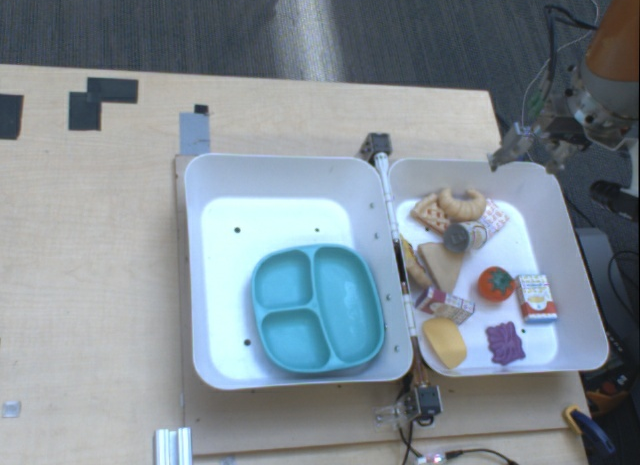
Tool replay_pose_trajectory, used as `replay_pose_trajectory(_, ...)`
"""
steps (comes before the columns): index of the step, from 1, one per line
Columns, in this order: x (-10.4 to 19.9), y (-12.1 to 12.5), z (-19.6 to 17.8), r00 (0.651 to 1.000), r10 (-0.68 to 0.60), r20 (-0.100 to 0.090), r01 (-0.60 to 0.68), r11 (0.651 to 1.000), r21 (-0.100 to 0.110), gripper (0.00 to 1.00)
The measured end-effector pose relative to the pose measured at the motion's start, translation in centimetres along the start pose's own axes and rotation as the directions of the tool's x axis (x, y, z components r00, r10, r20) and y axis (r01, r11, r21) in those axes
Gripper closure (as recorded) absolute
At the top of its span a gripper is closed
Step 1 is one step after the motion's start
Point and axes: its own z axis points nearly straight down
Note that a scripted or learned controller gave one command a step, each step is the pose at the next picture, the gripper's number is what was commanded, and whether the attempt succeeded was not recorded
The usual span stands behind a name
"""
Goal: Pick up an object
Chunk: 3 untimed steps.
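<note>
Two shallow white plastic bins sit side by side on the pale wooden bench, lower centre of frame. Left bin: teal three-compartment plastic tray in its lower right part. Right bin: tan ring-shaped doughnut toy at upper centre, yellow waffle-like wedge touching its left; tan bread-slice toy below these; red tomato toy right of the slice, small red-and-white carton just beside it on the right; yellow rounded block at lower left, purple grape-cluster toy to its right. Gripper over the right bin's upper right rim
</note>
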Motion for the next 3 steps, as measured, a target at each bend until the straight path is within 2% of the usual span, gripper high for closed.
replay_pose_trajectory(1,-2.4,2.4,15.7,1.000,0.002,-0.001,-0.002,1.000,0.004,0.00)
replay_pose_trajectory(2,-1.9,-4.6,17.6,1.000,0.003,0.000,-0.003,1.000,-0.001,0.00)
replay_pose_trajectory(3,-1.9,-4.4,16.3,1.000,0.002,0.002,-0.002,1.000,-0.009,1.00)
